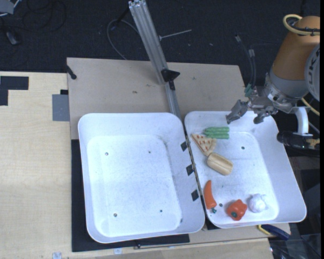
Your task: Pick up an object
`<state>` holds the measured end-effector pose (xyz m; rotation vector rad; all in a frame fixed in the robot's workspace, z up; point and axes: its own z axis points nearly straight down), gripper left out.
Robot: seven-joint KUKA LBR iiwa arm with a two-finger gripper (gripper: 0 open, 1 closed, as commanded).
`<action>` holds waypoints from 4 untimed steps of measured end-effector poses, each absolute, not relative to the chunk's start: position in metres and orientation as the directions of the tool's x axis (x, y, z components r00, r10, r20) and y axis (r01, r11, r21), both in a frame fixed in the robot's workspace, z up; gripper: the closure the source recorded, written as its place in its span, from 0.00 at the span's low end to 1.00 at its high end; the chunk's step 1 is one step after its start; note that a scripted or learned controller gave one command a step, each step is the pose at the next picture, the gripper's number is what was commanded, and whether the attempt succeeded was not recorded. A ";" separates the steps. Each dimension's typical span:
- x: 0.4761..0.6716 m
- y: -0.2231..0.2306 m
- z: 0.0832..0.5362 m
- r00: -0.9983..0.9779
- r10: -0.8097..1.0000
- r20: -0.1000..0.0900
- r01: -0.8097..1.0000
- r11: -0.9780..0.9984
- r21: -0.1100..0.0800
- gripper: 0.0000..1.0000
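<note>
Six small things lay in the right bin [283,166] when you looked — a green bean-like piece [216,132] at about 11 o'clock of its floor, a tan wedge [203,143] just below it, a bread roll [220,163] near the middle, a red pepper [209,195] along the left wall, and a red tomato-like piece [236,209] beside a white lump [257,203] at 5 o'clock. The left bin [97,125] sat touching it across the divider.

Your gripper [248,112] hung over the right bin's far rim, at 12 o'clock of that bin, with its fingers spread apart and nothing between them. That released stance suited an approach, I judged: the fingers had to straddle a piece before closing.

Nearest to it was the green piece, just at 8 o'clock of the gripper — likely the easiest target. It lay close to the wedge, so a descent there might have nudged both.
</note>
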<state>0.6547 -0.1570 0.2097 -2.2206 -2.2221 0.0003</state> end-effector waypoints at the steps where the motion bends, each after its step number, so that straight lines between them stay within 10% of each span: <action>1: 0.625 -0.177 0.091 0.001 1.000 0.001 1.000 -0.001 -0.008 0.00; 2: 0.628 -0.178 0.106 0.001 1.000 0.000 1.000 -0.001 0.000 1.00; 3: 0.554 -0.125 0.089 -0.001 1.000 -0.001 1.000 0.001 0.004 1.00; 4: 0.552 -0.072 0.191 -0.004 1.000 0.001 1.000 0.004 0.008 1.00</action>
